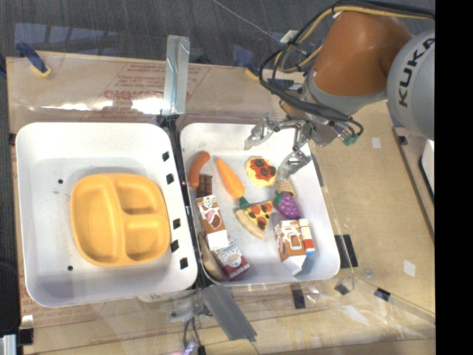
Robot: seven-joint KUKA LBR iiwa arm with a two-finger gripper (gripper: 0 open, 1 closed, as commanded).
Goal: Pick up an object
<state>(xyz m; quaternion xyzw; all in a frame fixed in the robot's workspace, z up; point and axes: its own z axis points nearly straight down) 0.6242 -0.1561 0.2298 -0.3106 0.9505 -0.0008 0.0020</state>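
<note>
My gripper (272, 151) hangs over the far part of the right bin (325, 220), open, with nothing between its fingers. One finger (259, 132) points left and the other (293, 160) points down toward the bin floor. Just below the gap lies a small round pizza toy (261, 170). Near it are an orange carrot (230, 177), a brown sausage (197, 168), a pizza slice (255, 217), purple grapes (287, 204) and a small red-and-white carton (294, 240).
Along the right bin's left wall lie a brown carton (211, 213) and a red packet (231, 260). The left bin (37, 154) holds a yellow divided tray (118, 217). A metal bar (176, 76) stands behind the divider.
</note>
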